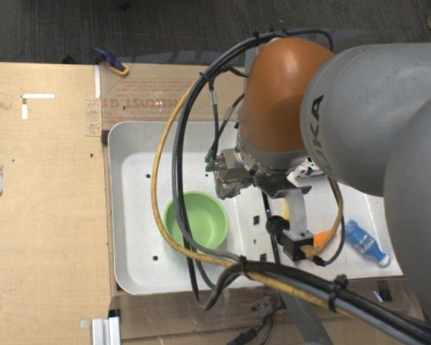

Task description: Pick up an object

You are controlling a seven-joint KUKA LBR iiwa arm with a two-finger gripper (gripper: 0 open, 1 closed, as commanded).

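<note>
A light green bowl (196, 221) stands upright in the white bin (129, 192), towards its front. The gripper (228, 182) hangs under the arm's orange band, over the bowl's far right rim; the wrist hides most of it. A blue bottle (364, 241) lies at the right beside the arm. A small orange piece (320, 240) shows between the cables, and a bit of a white object (306, 167) peeks out under the wrist.
Yellow and black cables (174, 192) loop from the arm across the bin and over the bowl's left side. A wooden benchtop (43, 192) lies to the left. A cardboard strip (151, 100) and a blue and yellow clamp (111, 61) sit behind the bin.
</note>
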